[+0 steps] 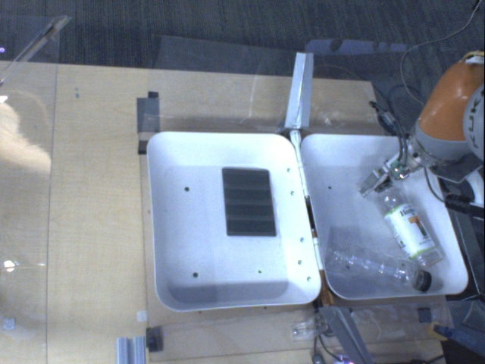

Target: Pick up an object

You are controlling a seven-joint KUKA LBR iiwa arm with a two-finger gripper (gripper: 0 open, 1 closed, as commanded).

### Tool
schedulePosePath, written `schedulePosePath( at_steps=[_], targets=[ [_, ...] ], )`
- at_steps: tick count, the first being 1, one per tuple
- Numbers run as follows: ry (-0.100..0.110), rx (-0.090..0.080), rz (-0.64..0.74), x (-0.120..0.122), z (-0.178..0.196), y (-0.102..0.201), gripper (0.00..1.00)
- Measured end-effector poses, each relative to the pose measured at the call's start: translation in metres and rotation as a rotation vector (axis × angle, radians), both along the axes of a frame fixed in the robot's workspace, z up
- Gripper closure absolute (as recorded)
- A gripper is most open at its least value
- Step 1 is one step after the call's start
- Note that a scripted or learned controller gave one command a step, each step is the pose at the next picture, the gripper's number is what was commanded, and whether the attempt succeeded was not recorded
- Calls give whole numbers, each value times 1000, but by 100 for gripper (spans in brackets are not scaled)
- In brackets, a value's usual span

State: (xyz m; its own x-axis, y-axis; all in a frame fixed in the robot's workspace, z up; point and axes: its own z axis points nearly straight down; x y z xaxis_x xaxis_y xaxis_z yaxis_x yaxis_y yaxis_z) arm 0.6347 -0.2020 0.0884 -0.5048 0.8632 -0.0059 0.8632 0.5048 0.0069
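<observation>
In the right bin (333,165), a clear plastic bottle (409,230) with a white and green label lies at a slant. A second clear bottle (375,266) lies along the bin's front, its dark cap (421,280) pointing right. My gripper (383,177) hangs low over the right bin's back right part, just above the labelled bottle's upper end. Whether it touches the bottle I cannot tell. The grey arm with its orange band (447,105) comes in from the right.
The left bin (174,226) holds a flat black ribbed pad (248,201) near its middle. A metal divider post (298,89) stands behind the seam between the bins. Cables run along the right bin's back right corner.
</observation>
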Motion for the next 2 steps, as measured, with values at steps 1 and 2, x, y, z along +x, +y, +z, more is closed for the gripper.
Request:
schedulePosePath(
  at_steps=[1,2],
  targets=[
    [21,6,-177,33,0,-2,0],
    [1,1,-119,1,-1,-2,0]
  ],
)
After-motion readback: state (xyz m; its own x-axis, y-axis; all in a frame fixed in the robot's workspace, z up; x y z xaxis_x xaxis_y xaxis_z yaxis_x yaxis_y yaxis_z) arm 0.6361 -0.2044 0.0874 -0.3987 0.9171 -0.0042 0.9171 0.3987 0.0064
